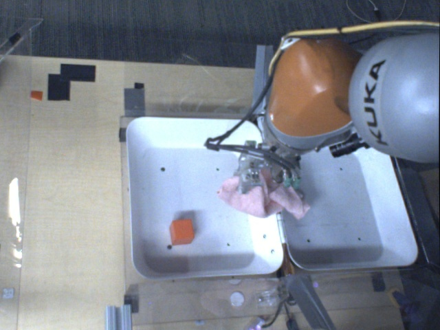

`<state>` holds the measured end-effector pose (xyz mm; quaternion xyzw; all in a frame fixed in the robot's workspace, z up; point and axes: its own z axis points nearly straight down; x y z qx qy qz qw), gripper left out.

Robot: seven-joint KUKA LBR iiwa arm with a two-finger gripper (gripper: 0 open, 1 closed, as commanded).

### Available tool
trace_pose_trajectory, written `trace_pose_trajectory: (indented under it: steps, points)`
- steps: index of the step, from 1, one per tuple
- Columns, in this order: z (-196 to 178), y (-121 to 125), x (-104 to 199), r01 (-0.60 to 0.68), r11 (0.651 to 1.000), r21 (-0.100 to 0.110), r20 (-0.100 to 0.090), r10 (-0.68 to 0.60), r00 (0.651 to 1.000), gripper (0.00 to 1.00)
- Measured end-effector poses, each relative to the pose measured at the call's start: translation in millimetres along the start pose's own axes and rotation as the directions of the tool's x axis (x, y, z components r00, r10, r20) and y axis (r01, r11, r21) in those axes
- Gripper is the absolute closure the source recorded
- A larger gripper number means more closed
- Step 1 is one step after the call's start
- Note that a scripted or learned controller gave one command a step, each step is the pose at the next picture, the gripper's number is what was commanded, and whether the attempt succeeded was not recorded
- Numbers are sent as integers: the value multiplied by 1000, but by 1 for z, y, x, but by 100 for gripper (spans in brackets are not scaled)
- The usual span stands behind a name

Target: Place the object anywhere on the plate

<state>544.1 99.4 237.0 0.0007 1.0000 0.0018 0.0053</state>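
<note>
The tool (pixel 265 174) hangs beneath the arm's orange band (pixel 309 91), over the strip where the two bins meet. A pink cloth (pixel 265 199) bunches directly under it and reaches up against its metal parts, so the two appear to touch. Whether the tool is spread or pressed together I cannot tell, as its tips are lost in the folds and clutter of the wrist, and no pinch on the cloth can be made out. The cloth drapes across the shared rims, part of it to the tool's left in the left bin (pixel 148 184) and part to its right in the right bin (pixel 357 205).

The grey arm housing (pixel 395 102) up and to the right of the tool carries the black letters "KUKA", running vertically. No other writing is readable.

Counted: two white bins side by side on the desk (pixel 62 205), one pink cloth, and one small orange block (pixel 182 232) lying well to the tool's lower left on the floor of the left bin, apart from the cloth. A black cable (pixel 230 133) loops out from the wrist towards the tool's upper left.
</note>
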Motion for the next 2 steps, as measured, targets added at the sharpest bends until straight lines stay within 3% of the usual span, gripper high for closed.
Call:
trace_pose_trajectory:
  steps: [1,2]
  points:
    - [7,47,19,3,1000,0,-2,-3,1000,100]
    - [7,47,19,3,1000,-1,-2,-3,1000,0]
